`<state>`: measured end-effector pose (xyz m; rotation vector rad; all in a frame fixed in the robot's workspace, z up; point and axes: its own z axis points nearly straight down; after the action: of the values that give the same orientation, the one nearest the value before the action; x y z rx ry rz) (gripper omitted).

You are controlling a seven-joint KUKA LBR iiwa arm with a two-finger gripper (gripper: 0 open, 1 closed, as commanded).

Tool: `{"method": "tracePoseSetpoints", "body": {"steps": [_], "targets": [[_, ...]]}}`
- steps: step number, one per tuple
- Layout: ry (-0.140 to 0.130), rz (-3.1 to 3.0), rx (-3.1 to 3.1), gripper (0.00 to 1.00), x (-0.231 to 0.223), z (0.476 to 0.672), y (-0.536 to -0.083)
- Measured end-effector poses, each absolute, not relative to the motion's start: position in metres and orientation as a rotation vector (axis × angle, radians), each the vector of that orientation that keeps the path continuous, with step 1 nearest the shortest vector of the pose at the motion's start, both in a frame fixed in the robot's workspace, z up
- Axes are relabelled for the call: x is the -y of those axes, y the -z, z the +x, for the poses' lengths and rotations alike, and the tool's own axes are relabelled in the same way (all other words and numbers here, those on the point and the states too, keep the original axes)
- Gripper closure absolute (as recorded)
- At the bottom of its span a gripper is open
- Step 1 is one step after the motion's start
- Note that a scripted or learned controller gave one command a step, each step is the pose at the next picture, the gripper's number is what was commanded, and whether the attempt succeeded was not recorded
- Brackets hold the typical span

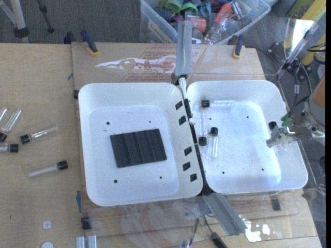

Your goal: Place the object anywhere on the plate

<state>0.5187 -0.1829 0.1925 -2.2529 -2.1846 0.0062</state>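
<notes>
The claw (pixel 277 137), at the right white bin's (pixel 289 174) three o'clock rim, grips a clear black-capped vial (pixel 274 130); dark ribbed plate (pixel 138 147) lies in the left bin (pixel 93 185).

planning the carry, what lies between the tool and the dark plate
In the camera view, clear vials lie in the right bin, then the divider, between the tool and the plate.
</notes>
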Motion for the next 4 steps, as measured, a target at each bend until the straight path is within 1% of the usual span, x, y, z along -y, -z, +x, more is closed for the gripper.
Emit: {"method": "tracePoseSetpoints", "body": {"steps": [1, 2, 3, 4], "targets": [[-0.004, -1.820, 2.551, 1.00, 0.102, 0.480, -0.201], [-0.004, -1.956, 2.456, 1.00, 0.049, 0.480, -0.238], [-0.004, -1.911, 2.492, 1.00, 0.000, 0.504, -0.243], [-0.004, -1.648, 2.673, 1.00, -0.058, 0.547, -0.198]]}}
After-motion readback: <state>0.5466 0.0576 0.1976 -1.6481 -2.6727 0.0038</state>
